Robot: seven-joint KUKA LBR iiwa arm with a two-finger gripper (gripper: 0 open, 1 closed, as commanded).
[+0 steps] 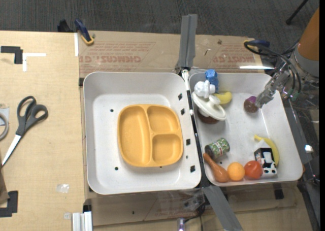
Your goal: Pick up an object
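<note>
Small dark brown round object (250,104) lies near the far right corner of the right white bin (284,138), the jaws (263,99) just beside it, their opening I cannot tell, so descend centred before closing.

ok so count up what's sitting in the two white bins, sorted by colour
Yellow: 3, divided plate, banana, banana
Orange: 2, ball, carrot-like piece
Red: 1, tomato
White: 1, cup-shaped toy
Blue: 1, block
Green: 1, can
Brown: 1, round piece
Black-and-white: 1, box
Total: 11
</note>
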